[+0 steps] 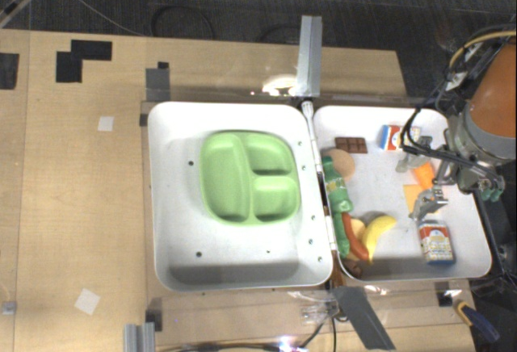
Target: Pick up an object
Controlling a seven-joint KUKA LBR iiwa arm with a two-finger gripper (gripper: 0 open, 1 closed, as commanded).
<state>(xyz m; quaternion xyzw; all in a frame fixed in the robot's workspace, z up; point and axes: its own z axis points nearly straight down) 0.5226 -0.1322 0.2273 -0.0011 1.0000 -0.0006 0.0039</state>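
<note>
Nothing picked up yet, as far as I can see. The hand (pixel 430 201) is down inside the right bin (pixel 483 266), hovering over the orange wedge-shaped pieces (pixel 419 183) with the small can (pixel 436 243) just beside it toward the front. I can't tell whether it's open or closed from this angle, and nothing shows clamped in it.

All the candidates sit on the bin floor: the banana (pixel 377 230), the green packet (pixel 338 193) along the left wall, the chocolate bar (pixel 350 145) and a blue and red box (pixel 391 136) at the back. The left bin (pixel 166 261) has just 1 thing, a green divided plate (pixel 249 177).

My guess: it's lined up for the orange pieces or the can, so the grab and the lift are both left to do.
</note>
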